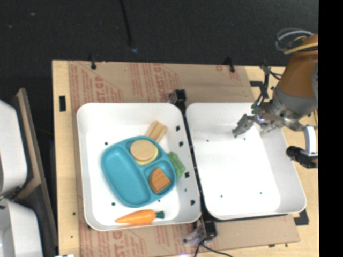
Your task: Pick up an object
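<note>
Above the right bin (278, 197), your claw (244, 126) hung, grip unreadable; approach step, needing travel left to the carrot (140, 217).

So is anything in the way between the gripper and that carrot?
Yes. The gripper is over the right bin; the carrot lies in the left bin. The two bin walls lie between, and the blue tray sits near that path.

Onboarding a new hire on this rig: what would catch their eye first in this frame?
The blue compartment tray in the left bin stands out, with a round tan disc and a brown waffle-like piece in its compartments. An orange carrot lies in front of it near the bin's edge. The gripper hangs over the right bin's far corner.
</note>
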`<state>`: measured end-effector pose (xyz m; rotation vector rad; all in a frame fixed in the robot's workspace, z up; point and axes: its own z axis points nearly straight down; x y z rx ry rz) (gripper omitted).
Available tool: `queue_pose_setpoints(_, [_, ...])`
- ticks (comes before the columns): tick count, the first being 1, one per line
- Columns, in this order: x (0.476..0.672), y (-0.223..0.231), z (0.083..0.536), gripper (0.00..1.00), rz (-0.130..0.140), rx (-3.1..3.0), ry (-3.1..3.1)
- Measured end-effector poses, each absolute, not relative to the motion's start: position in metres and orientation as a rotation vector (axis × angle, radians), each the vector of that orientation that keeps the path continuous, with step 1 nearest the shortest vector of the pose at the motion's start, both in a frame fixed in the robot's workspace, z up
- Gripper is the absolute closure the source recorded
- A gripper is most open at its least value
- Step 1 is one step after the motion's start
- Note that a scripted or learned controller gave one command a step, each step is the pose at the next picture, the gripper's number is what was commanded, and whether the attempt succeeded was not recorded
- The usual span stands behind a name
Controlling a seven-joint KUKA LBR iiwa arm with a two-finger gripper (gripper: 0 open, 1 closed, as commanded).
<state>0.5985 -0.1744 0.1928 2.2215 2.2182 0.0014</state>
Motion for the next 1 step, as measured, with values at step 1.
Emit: queue_pose_setpoints(1, [0.6098,-0.2022,0.2105,0.00,0.001,2.221,2.218])
